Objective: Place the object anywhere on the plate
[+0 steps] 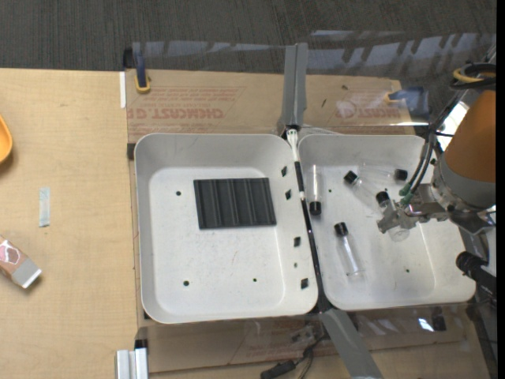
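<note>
Picking is the step in hand: the gripper (392, 226) hovers at three o'clock in the right bin (442, 290), its grip impossible to tell, near clear vials (347, 253), so next comes a sure grasp, then carrying toward the dark ribbed plate (235, 203) at nine o'clock.

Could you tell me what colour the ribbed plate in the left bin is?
Dark grey, nearly black; the plate shows best in the camera view.

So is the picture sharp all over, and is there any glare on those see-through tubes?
Camera view: lighting is even and soft, with faint shadows inside the white bins. The dark ridged plate looks crisp. The clear tubes nearly vanish against the white. The gripper and arm at right look slightly blurred.
</note>
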Tool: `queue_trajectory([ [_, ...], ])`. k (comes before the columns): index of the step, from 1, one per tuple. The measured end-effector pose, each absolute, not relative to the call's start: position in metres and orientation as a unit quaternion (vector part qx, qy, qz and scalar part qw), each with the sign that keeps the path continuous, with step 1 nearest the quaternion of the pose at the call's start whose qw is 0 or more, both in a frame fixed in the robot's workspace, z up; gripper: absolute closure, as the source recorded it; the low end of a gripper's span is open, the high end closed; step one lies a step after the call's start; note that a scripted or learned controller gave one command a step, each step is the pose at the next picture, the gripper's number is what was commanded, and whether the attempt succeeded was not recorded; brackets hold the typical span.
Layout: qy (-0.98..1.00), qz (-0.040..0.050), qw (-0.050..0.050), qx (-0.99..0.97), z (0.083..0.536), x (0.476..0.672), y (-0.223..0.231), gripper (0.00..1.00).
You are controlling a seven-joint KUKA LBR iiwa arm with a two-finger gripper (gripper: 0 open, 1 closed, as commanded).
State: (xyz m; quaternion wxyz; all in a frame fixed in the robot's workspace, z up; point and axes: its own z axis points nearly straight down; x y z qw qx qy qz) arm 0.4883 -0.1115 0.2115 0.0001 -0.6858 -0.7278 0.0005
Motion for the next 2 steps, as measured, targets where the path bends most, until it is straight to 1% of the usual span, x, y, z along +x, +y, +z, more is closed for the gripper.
queue_trajectory([
  [1, -0.733, 0.0019, 0.001, -0.681, 0.19, 0.505, -0.011, 1.0],
  [2, -0.768, 0.0019, 0.0, -0.641, 0.26, 0.538, 0.092, 1.0],
])
